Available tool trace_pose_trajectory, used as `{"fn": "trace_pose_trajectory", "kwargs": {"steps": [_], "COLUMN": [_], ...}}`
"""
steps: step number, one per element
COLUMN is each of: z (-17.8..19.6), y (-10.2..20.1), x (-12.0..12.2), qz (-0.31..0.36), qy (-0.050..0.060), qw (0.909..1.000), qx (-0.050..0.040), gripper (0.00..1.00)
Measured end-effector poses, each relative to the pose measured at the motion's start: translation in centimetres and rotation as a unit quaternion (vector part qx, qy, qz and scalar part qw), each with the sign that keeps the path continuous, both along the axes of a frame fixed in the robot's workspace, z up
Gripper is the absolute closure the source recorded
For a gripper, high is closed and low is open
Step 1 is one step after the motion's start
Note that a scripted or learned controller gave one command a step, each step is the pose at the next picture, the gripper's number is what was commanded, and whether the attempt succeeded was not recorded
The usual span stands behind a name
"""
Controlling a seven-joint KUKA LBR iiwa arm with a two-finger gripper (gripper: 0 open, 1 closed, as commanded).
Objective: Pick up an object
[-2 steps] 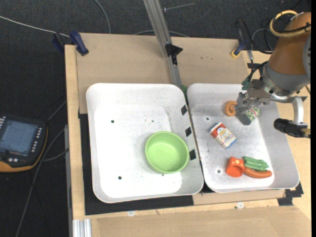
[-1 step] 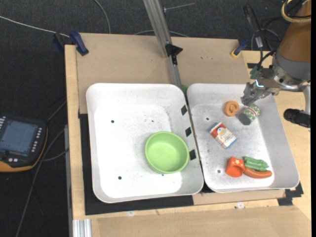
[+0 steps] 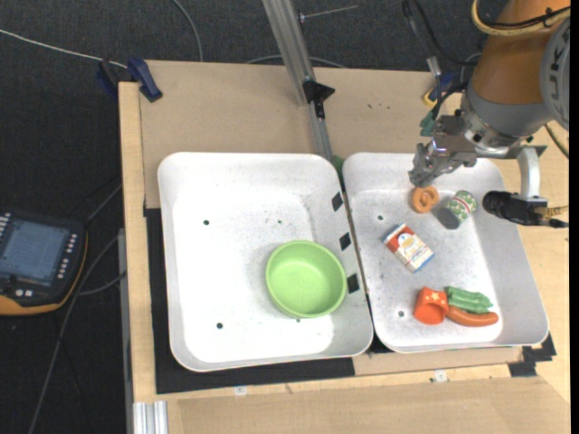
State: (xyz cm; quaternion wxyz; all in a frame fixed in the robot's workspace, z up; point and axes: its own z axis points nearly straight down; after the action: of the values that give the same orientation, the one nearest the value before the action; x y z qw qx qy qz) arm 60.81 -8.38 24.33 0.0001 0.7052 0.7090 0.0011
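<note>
My gripper [image 3: 429, 172] hangs over the far part of the right bin [image 3: 516, 269], below the grey wrist and orange band. Directly under its tip lies a small orange ring-shaped object [image 3: 424, 198]; whether they touch is unclear. Just to the right of the ring is a small green-and-white can [image 3: 459, 205] on its side. A red, white and orange carton [image 3: 408, 247] lies in the middle of the bin. Near the front edge sit a red-orange cup [image 3: 431, 306] and a green and orange toy vegetable [image 3: 470, 304].
The left bin [image 3: 208, 206] holds a light green bowl [image 3: 306, 278] near its front right corner. A metal pole [image 3: 294, 52] slants up from between the bins. A black cable fitting [image 3: 514, 207] reaches over the right bin's far right rim.
</note>
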Motion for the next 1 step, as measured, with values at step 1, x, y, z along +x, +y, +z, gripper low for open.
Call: {"fn": "trace_pose_trajectory", "kwargs": {"steps": [1], "z": [-0.30], "y": [4.30], "x": [-0.09], "qz": [-0.001], "qy": [0.000], "qw": [1.0000], "qx": [-0.0001], "gripper": [1.00]}}
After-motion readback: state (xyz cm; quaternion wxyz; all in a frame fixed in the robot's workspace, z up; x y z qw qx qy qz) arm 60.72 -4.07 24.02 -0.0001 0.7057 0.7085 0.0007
